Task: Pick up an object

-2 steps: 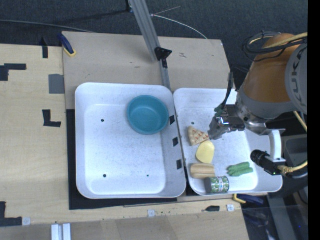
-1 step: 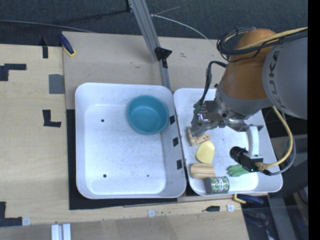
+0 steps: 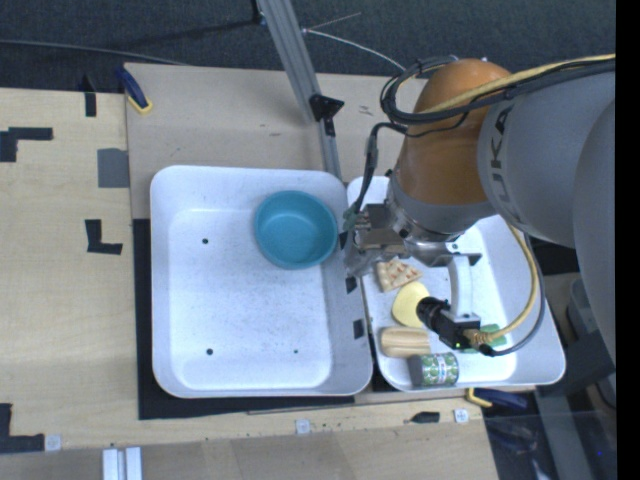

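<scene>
Objects for picking are gathered in the right-hand shallow white bin (image 3: 535, 363): a tan waffle-patterned piece (image 3: 396, 271), a pale yellow rounded piece (image 3: 407, 304), a tan cylindrical piece (image 3: 404, 342) and a small green-and-silver can (image 3: 434, 369) near the front wall. A round blue bowl (image 3: 294, 228) is seen in the left-hand shallow white bin (image 3: 190, 298), by its right wall. The gripper (image 3: 375, 236) is positioned over the right bin's left edge, just above the waffle-patterned piece.

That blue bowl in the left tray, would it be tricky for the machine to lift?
Probably somewhat. The blue bowl looks rigid and smooth, so fingers might slip on its rounded wall. It seems light, likely plastic, and could slide across the left bin if nudged. Sitting upright on its base, it should not roll.
</scene>
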Available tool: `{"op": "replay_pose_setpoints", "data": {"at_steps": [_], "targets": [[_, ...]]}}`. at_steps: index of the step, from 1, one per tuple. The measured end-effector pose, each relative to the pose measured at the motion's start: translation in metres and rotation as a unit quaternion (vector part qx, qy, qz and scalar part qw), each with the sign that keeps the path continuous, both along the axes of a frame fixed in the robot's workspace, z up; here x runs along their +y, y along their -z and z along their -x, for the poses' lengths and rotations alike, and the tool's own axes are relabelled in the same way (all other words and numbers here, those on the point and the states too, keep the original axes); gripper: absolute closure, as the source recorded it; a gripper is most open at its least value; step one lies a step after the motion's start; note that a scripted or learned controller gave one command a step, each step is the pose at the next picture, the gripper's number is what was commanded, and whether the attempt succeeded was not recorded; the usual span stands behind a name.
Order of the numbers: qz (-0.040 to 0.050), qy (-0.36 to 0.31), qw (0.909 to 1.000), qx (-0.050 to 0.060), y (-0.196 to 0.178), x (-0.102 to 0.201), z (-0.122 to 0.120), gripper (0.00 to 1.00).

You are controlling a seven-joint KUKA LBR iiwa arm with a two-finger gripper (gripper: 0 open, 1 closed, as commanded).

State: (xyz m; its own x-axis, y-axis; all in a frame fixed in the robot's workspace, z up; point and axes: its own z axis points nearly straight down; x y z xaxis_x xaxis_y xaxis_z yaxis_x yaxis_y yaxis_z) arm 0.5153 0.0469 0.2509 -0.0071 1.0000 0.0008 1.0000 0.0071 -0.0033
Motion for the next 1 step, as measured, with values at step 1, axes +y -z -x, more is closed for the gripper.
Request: {"op": "replay_pose_setpoints", "data": {"at_steps": [1], "targets": [[0.0005, 0.001, 1.0, 0.001, 0.0287, 0.0466, -0.0103, 1.0]]}}
